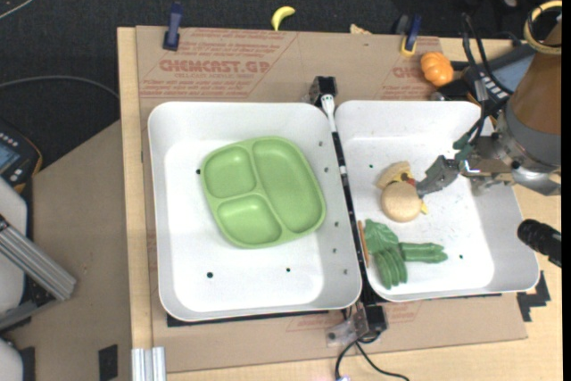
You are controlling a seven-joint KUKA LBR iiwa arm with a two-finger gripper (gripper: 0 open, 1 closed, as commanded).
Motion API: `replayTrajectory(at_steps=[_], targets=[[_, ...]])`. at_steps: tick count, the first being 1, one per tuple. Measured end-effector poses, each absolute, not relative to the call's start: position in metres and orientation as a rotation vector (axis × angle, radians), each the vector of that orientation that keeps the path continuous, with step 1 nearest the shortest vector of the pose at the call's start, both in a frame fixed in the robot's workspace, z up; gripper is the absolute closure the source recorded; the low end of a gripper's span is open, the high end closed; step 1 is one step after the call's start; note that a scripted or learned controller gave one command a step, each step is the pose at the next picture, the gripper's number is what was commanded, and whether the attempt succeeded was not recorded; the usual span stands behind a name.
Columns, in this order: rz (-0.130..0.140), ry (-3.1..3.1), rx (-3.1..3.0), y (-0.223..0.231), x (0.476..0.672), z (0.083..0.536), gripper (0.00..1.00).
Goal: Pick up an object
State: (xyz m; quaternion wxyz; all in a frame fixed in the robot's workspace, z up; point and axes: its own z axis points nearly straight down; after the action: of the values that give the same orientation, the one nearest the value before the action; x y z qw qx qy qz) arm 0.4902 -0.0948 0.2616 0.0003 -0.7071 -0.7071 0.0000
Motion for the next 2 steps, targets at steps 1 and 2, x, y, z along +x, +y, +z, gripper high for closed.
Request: replayTrajectory(at_steps=[1, 2], targets=[[0.008, -2.218, -2.209, -0.044, 0.477, 0.180, 0.00], [-0.002, -2.224, -2.215, -0.002, 0.479, 0.185, 0.00]])
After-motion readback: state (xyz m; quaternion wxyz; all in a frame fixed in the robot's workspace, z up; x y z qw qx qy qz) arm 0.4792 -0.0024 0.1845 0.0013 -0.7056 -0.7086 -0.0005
